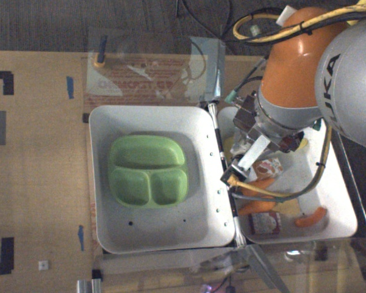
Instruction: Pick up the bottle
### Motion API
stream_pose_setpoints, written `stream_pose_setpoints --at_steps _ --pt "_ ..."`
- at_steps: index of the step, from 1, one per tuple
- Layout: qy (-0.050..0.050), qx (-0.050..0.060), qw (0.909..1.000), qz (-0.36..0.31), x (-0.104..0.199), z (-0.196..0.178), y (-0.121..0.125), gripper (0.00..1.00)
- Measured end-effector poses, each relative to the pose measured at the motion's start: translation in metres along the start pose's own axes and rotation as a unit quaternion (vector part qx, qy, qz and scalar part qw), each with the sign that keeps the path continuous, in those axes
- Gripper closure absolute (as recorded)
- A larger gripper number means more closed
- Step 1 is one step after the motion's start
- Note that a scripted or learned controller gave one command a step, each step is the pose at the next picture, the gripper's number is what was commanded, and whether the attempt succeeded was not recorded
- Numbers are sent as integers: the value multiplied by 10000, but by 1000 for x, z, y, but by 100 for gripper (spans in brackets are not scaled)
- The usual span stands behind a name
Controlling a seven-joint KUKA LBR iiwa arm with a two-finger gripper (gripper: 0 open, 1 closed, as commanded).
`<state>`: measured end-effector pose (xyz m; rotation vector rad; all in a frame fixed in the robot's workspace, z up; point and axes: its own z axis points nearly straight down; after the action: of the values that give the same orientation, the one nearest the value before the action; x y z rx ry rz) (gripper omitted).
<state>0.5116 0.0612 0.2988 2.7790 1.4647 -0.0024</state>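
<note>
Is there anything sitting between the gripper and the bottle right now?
Hard to tell. The arm hangs over the right bin and covers much of it, and I cannot tell which item there is the bottle. Crowded beside the wrist lie orange pieces, a red packet and a red-and-white item.

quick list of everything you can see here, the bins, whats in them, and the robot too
bins: 2, white, side by side on the bench
plate: 1, green, three compartments, in the left bin
orange sticks: at least 2, orange, right bin, toward the view's bottom
packet: 1, red and white, right bin, partly under the arm
box: 1, dark red, right bin, by its bottom edge
tape marks: 2, blue, on the bench left of the bins
arm: 1, grey with orange band, over the right bin
</note>
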Motion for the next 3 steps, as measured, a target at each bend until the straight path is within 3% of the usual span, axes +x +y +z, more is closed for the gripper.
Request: stream_pose_setpoints --at_steps 1,2,3 --pt "-8 25 9916 1296 -88 56 27 100" --pt "1 3 9707 2401 -75 49 12 100" --pt "-3 6 9390 3439 -76 14 13 100"
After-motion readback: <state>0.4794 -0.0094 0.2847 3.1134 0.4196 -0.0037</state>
